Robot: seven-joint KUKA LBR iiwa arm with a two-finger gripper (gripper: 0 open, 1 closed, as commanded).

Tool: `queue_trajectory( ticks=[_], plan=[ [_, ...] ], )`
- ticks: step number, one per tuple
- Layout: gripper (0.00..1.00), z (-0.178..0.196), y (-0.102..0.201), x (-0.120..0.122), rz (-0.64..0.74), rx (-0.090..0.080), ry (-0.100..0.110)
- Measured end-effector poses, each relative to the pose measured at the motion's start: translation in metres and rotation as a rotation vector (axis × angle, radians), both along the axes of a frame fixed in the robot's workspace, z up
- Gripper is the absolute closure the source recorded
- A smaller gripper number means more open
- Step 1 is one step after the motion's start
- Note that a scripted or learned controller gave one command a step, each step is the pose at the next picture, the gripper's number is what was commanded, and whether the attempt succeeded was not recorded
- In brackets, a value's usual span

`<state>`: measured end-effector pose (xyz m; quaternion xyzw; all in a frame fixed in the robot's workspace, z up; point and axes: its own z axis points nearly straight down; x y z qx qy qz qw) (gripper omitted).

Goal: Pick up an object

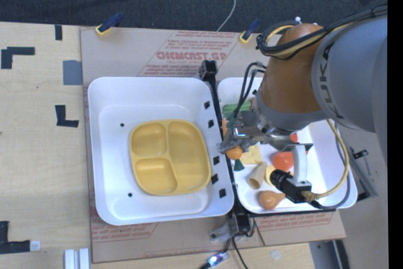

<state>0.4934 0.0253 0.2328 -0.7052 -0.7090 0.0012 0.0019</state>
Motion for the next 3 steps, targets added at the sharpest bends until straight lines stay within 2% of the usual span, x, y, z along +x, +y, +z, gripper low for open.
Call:
queue_trajectory(
  ticks=[1, 2, 3],
  plan=[
    [1.0, -0.008, 0.012, -0.011, -0.003, -0.001, 0.0],
    [1.0, -0.02, 0.003, -0.004, -0.005, -0.002, 0.0],
    [1.0, -0.001, 0.012, -0.007, -0.003, 0.0, -0.003]
  ],
)
